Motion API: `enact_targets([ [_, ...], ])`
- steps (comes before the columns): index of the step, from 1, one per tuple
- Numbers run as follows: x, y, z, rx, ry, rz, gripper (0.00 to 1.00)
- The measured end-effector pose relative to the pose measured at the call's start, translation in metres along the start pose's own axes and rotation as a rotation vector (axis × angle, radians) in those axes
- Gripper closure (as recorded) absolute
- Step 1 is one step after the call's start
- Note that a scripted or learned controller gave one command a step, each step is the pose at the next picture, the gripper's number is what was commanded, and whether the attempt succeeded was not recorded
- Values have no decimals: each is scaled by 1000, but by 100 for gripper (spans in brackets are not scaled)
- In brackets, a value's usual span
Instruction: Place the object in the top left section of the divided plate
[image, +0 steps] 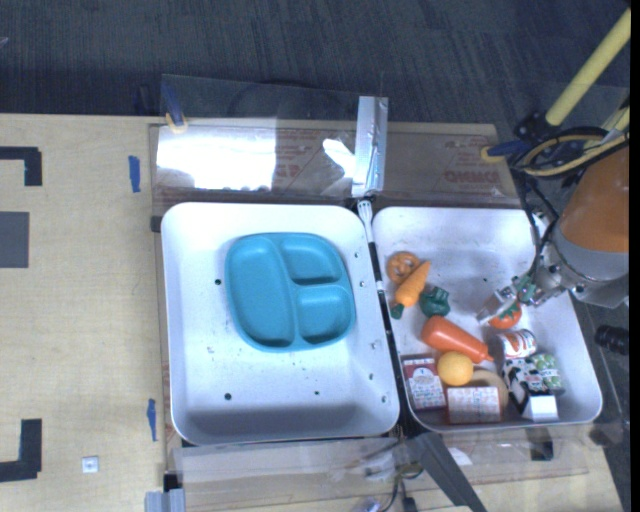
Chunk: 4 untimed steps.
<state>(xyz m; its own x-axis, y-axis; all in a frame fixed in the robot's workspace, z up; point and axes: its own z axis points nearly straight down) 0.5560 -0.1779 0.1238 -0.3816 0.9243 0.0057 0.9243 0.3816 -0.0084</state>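
Claw (515, 296) (grip state unclear) hovers over a small red-and-green toy (506, 317), well right of the divided plate (290, 290).

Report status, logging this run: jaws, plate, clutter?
Gripper low in right bin, above toy food. Blue divided plate bare, left bin.

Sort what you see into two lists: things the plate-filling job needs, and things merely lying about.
Needed for the job:
blue divided plate, in the left bin
gripper, low over the right bin

Lying about:
small carrot
large carrot
lemon
small boxes
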Motion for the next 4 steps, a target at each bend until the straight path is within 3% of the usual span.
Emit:
enact_targets([
  [1,29,-44,33,-21,-16,-61,100],
  [2,49,50,32,-23,-14,-144,100],
  [3,31,-23,33,-21,-8,350,100],
  [4,35,72,33,-21,-9,252,100],
])
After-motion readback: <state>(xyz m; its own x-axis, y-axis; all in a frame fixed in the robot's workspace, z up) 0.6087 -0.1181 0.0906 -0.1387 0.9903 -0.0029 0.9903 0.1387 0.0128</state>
